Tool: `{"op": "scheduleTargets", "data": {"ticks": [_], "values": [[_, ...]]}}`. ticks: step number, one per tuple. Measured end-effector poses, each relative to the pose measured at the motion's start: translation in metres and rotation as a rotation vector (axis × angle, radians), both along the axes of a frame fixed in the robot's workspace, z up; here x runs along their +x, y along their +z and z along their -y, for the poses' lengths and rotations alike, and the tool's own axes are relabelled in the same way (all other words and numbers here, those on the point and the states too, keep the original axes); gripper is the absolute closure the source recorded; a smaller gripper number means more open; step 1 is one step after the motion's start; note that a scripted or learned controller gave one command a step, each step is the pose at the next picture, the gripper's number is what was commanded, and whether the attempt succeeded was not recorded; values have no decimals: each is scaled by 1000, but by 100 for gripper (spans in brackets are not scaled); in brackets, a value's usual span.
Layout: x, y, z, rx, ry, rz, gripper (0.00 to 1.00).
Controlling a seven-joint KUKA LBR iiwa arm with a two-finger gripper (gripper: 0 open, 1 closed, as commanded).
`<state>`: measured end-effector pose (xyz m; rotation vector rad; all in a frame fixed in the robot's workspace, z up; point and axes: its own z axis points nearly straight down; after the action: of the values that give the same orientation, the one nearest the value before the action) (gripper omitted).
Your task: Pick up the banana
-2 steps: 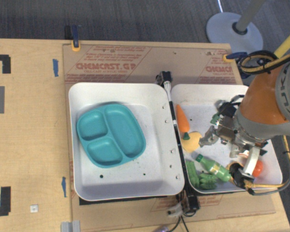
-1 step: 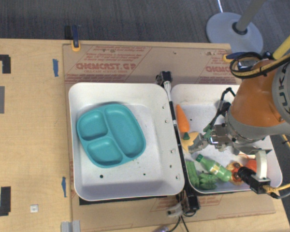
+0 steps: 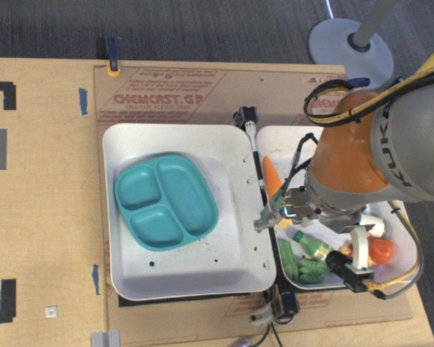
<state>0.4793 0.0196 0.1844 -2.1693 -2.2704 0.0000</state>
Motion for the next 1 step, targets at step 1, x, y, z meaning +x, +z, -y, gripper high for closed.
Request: {"op": "scheduleTargets", "data": {"ticks": [1], "values": [[41, 0, 21, -1, -388, 0, 0]]}}
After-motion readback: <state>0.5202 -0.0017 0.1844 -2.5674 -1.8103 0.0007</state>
